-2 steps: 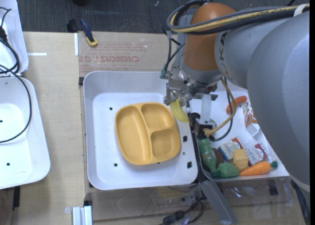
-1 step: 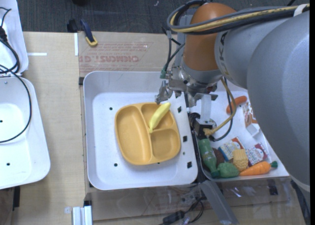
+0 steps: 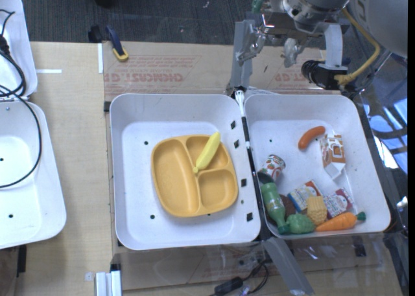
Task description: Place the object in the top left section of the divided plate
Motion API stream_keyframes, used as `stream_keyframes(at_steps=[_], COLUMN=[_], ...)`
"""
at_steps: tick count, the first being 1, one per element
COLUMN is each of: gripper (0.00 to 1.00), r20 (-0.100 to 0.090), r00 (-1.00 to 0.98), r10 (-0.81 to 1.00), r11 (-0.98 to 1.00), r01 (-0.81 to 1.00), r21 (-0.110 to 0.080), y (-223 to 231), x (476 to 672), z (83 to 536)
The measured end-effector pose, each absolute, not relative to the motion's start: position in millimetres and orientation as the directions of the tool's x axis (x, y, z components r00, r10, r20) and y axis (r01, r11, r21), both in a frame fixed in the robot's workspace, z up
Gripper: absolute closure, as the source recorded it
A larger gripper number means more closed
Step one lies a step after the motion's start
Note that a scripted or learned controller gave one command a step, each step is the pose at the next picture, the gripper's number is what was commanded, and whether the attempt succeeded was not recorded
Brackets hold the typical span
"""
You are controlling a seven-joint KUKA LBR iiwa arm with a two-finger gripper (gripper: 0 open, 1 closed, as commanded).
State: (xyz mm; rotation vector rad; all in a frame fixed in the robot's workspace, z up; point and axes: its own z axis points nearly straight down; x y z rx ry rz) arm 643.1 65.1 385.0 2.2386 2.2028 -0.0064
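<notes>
One yellow banana (image 3: 208, 151) is lying in the divided plate (image 3: 172, 188), its long axis running diagonally, upper end pointing toward the plate's upper-right rim, lower end resting on the divider. The one plate is sitting in the left of two white bins (image 3: 123, 178). The gripper (image 3: 286, 37) is hanging above the plate, beyond the bins' far edge, fingers spread wide, gripping nothing
</notes>
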Motion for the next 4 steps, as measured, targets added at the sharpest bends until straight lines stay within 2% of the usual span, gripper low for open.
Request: stream_keyframes(at_steps=[1, 2, 3, 4], gripper=[1.00, 1.00, 1.00, 1.00], r20=[-0.007, -0.004, -0.004, -0.004], r00=[0.014, 0.182, 0.194, 0.304], r10=[1.000, 0.983, 0.981, 0.953], r11=[-0.014, -0.182, -0.194, -0.304], r01=[1.000, 0.983, 0.981, 0.953], r21=[-0.007, -0.005, -0.006, -0.002], y=[65.7, 80.4, 116.8, 33.4], x=[644.2, 616.2, 557.2, 548.3], z=[390.9, 302.6, 234.8, 354.9])
